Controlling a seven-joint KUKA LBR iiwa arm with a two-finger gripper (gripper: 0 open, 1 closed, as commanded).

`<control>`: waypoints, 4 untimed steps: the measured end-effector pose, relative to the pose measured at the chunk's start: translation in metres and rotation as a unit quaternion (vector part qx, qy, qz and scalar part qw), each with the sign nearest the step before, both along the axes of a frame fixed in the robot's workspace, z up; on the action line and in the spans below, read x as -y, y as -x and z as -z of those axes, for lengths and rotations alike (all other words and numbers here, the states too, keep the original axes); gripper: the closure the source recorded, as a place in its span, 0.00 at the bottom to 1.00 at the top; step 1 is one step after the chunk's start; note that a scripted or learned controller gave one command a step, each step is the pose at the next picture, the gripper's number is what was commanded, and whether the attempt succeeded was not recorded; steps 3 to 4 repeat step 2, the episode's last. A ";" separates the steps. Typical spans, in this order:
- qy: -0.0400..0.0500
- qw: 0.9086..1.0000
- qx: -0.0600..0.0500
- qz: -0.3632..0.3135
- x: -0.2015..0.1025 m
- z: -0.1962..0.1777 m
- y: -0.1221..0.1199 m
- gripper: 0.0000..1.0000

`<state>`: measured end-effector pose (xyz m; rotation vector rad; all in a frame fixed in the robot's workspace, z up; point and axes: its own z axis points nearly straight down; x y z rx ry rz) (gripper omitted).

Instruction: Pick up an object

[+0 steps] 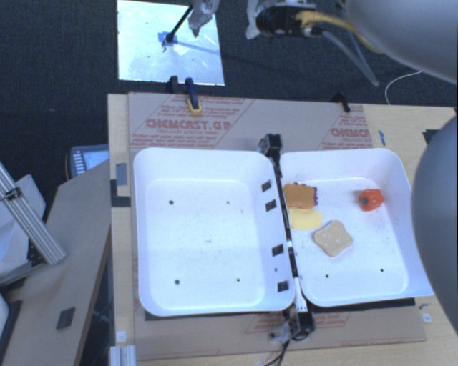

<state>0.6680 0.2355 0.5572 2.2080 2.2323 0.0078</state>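
White right bin (390, 168) holds toast slice (333, 238), yellow piece (306, 219), orange block (300, 195), red pepper (371, 200); gripper state: cannot tell.

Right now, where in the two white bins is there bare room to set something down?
The left bin has bare floor from wall to wall. In the right bin, the near strip below the toast slice is free, as is the back strip behind the red pepper. It is crowded by the divider, where the orange block, yellow piece and toast slice cluster.

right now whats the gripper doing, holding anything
Gripper: up past the bench's far edge, away from both bins; open or shut cannot be told, and nothing shows between its fingers.
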 end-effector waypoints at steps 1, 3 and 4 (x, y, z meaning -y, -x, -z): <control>-0.001 1.000 0.001 -0.002 -0.001 -0.011 0.000 1.00; 0.002 1.000 -0.006 0.007 0.068 0.058 0.082 1.00; 0.002 1.000 -0.006 0.007 0.068 0.058 0.082 1.00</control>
